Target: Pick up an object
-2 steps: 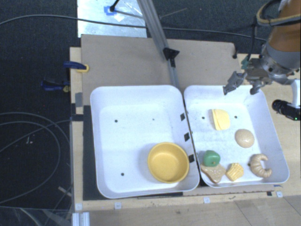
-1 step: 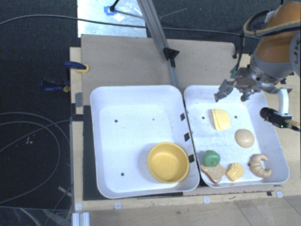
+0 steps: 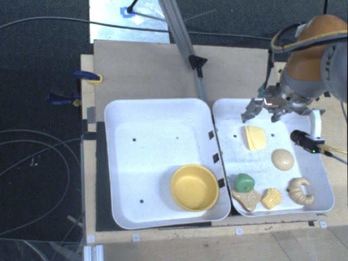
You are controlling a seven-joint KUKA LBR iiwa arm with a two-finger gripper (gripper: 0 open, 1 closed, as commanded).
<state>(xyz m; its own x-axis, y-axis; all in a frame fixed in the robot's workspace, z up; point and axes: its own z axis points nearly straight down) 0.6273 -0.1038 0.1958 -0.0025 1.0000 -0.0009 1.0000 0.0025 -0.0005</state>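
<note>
The end effector hovers over the far part of the right bin, its two fingers spread apart with nothing between them. Just nearer the camera lies a pale yellow wedge-shaped piece, the closest candidate for pickup; whether the fingertips touch it cannot be told. Farther out in the same bin lie a beige rounded piece, a croissant-shaped piece, a small yellow ridged piece, a green piece and a tan piece touching it. The left bin holds a yellow bowl. Both bins rest on the surface.

Probable risks: the fingers stand beside rather than around the wedge, so closing here would likely catch nothing. A descent slightly off centre could strike the wedge's top or nudge it along the smooth bin floor. The wedge's sloped faces may slip from a two-finger pinch. The clustered green and tan pieces would invite a double or partial grasp.
</note>
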